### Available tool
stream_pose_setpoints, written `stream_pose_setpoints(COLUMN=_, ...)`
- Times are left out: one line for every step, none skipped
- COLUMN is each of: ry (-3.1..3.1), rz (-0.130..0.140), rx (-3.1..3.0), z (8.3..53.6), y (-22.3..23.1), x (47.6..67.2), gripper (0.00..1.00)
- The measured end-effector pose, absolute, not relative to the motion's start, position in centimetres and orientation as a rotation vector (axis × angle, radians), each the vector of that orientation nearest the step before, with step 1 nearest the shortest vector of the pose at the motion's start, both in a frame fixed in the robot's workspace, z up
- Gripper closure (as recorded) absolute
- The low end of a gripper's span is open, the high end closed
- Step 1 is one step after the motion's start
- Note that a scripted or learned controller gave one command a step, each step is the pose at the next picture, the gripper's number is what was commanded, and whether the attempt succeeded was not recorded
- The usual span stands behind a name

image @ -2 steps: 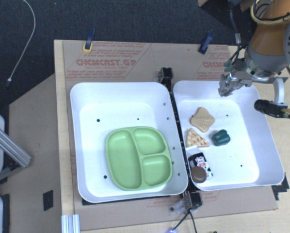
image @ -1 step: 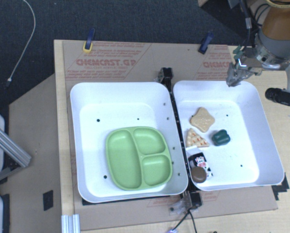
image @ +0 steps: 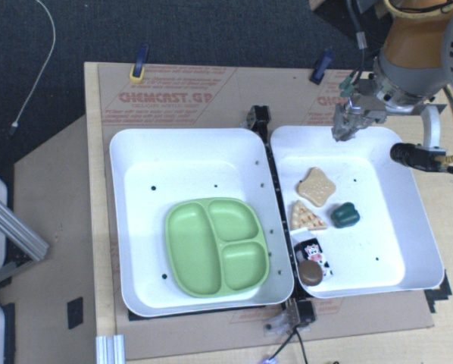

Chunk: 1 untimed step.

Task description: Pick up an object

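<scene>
Plainly, a tan bread slice point(image: 317, 186) lies flat; whether the pincer point(image: 346, 130) is clenched is unclear.

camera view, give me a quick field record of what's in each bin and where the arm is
left bin: green divided plate
right bin: toast slice, waffle piece, dark green object, small black-and-white item, brown round item
end effector: above the right bin's far edge, nothing seen in it
items: clustered toward the divider side

The grey arm point(image: 408, 59), orange band above its wrist, angles down and leftward, ending in the gripper point(image: 346, 130) pointing straight down.
</scene>
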<state>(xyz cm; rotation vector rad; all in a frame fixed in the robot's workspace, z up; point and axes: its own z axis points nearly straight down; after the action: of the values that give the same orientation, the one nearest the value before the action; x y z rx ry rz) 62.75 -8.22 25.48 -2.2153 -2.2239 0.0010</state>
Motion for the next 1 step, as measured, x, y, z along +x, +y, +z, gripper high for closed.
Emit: stream_pose_setpoints(ry=-2.226, rz=-0.001, rx=-2.212, z=25.74, y=-2.23, x=62.19, gripper=1.0)
